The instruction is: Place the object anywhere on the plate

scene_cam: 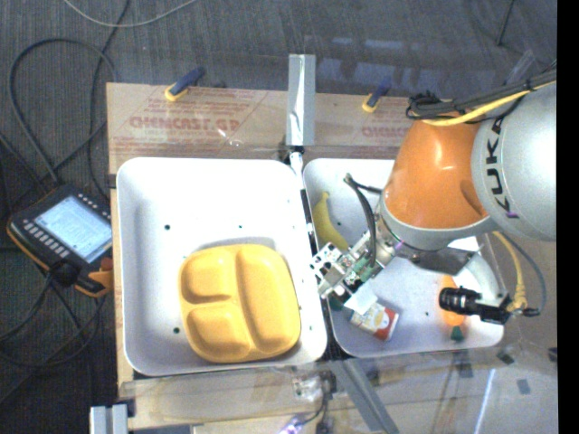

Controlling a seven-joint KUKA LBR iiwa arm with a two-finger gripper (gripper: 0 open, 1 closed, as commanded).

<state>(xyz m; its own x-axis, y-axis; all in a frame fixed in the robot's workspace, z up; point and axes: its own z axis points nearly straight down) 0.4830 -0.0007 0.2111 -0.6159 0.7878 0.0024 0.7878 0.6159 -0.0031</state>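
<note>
One glossy yellow sectioned plate [240,302], curved banana [327,222], fingers [341,278] state unclear

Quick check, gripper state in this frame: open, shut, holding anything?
Gripper: cannot be told; it hangs at the left edge of the right shallow white bin, just above a small white and red carton.

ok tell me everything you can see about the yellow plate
The yellow plate is a rounded-square tray of what looks like matte plastic, moulded into three compartments: two on its left, one larger on its right. It lies flat and slightly rotated in the lower part of the left bin. Nothing rests on it.
</note>
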